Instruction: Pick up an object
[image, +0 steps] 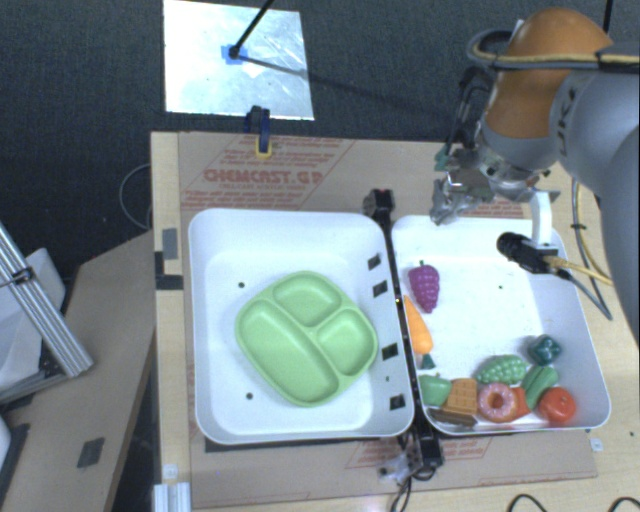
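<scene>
My gripper (446, 207) hangs over the back left corner of the right bin (500, 300), near its rim. A bunch of purple grapes (424, 285) lies in the bin below it, clearly apart from the gripper. An orange carrot (418, 326) rests against the bin's left wall. Along the front wall lie a green pepper (433, 388), a brown slice of toast (461, 399), a pink donut (497, 401), a leafy green piece (502, 369), a dark teal piece (545, 349) and a red tomato (558, 404). Nothing shows in the gripper.
The left bin (230, 260) holds a green divided plate (305, 338). A black divider with clips (385, 262) runs between the bins. A black fitting with cables (522, 249) juts from the arm over the right bin's back. The right bin's middle is bare.
</scene>
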